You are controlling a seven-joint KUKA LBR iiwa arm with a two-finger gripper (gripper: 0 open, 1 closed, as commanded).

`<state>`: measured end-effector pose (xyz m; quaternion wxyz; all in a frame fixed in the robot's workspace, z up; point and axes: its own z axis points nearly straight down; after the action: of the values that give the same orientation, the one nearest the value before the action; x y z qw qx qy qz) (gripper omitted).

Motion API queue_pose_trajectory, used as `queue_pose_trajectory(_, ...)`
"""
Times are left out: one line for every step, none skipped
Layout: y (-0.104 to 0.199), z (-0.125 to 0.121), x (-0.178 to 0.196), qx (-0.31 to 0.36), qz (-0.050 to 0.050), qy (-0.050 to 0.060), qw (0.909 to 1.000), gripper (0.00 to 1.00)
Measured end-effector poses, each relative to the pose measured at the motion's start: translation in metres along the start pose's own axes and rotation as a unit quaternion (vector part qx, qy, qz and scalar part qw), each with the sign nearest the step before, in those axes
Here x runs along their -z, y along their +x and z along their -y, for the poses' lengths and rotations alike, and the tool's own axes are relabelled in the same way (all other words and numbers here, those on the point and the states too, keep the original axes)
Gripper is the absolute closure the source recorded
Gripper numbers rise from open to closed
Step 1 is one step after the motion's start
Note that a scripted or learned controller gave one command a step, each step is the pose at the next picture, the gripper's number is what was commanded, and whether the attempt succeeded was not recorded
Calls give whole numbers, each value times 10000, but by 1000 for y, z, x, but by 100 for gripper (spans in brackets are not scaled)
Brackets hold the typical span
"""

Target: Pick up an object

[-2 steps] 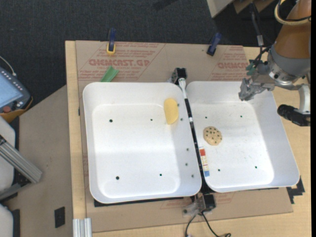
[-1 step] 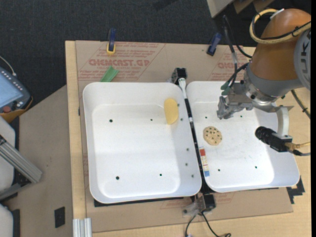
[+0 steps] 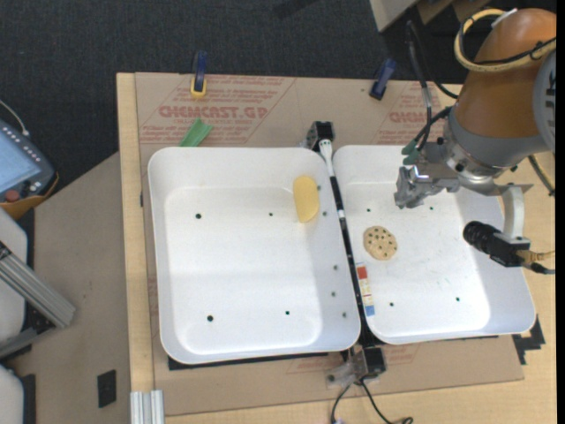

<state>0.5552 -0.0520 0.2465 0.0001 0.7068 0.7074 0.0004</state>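
Nearest me, the round cookie (image 3: 380, 243) lies in the right bin (image 3: 441, 316), just near and left of my gripper (image 3: 412, 193), which hangs above the bin floor; I cannot tell its state. Across the divider, a yellow oblong piece (image 3: 305, 199) rests lengthwise near-to-far in the left bin (image 3: 229, 325). I see nothing blocking the cookie.

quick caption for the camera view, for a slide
End effector poised over the right bin near a cookie; a yellow piece lies in the left bin.
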Motion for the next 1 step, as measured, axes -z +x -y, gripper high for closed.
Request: queue_pose_trajectory(78,1,36,40,-12,-23,10000,100)
